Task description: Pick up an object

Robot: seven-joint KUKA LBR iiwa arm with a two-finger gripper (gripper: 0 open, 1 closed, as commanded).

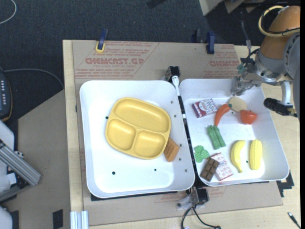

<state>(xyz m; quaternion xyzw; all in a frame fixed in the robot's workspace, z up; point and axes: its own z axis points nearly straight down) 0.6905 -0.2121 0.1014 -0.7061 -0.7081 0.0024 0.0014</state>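
Note:
My gripper (239, 86) hangs over the far side of the right bin (274, 128), coming in from the right. Just below it lies a cream rounded object (237, 102), close to the gripper's tip. I cannot tell whether they touch. Beside it lie an orange carrot (221, 113) and a red tomato-like piece (248, 116). A red and white carton (205, 107) sits to the left. Nearer the front are green beans (216, 136), a banana (238, 155) and a corn cob (256, 154).
The left bin (95, 166) holds a yellow divided plate (137, 128) with a brown wedge (171, 150) at its right edge. A green leafy piece (201, 152), a chocolate bar (209, 168) and a small packet (224, 167) lie at the right bin's front left.

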